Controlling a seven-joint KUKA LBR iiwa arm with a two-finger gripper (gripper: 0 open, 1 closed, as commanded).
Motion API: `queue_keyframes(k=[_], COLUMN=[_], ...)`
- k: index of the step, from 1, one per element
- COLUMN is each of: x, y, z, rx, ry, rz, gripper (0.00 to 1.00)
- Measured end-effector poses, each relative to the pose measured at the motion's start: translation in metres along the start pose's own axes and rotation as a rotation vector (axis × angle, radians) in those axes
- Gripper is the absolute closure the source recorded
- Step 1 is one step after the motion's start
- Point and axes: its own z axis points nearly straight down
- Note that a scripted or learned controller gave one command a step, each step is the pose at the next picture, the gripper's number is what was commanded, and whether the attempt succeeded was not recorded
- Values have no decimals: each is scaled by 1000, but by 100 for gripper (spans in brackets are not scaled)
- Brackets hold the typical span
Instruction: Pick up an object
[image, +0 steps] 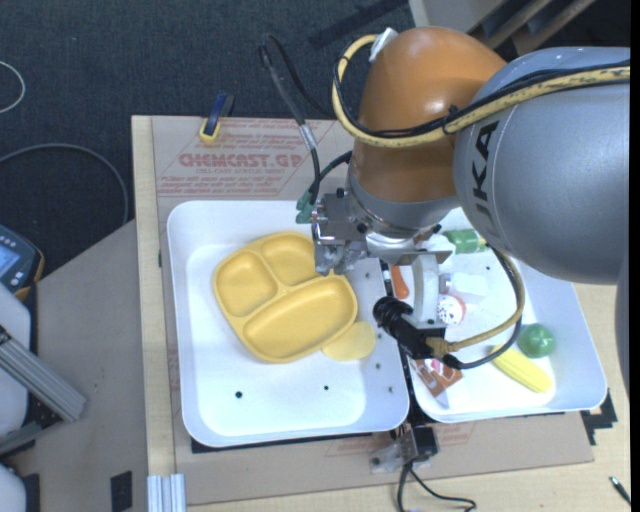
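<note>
Arm: seen reaching in from 3 o'clock, its orange band and grey wrist hanging over the seam between the two bins.

Gripper: found low over the left bin, at the 2 o'clock rim of the yellow tray. Its opening cannot be told — the wrist housing covers it from above, and nothing is seen held.

Left bin: a shallow white bin on the bench, carrying the yellow tray and a yellow disc.

Yellow tray: a divided plastic plate lying flat and right way up at the centre of the left bin, two small wells toward 11 o'clock and one large well toward 5 o'clock.

Yellow disc: a pale flat piece tucked partly under the tray's 5 o'clock edge.

Right bin: holds small toy items — a green ball at 3 o'clock, a yellow wedge just beside it, an orange stick and printed packets near the seam.

Handling, judged: the tray is taken to be light, stiff and smooth, hence slippery across the flat. A hold is best taken on the raised rim or on a divider wall, one finger inside a well and one outside; a flat pinch is likely to slide off.

Risk, judged: the tray may tilt or drag the disc when lifted by one edge.
</note>
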Motion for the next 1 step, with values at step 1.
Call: queue_keyframes(k=[1], x=[-24], y=[-41], z=[7], rx=[21], ry=[-4], rz=[2], gripper=[100])
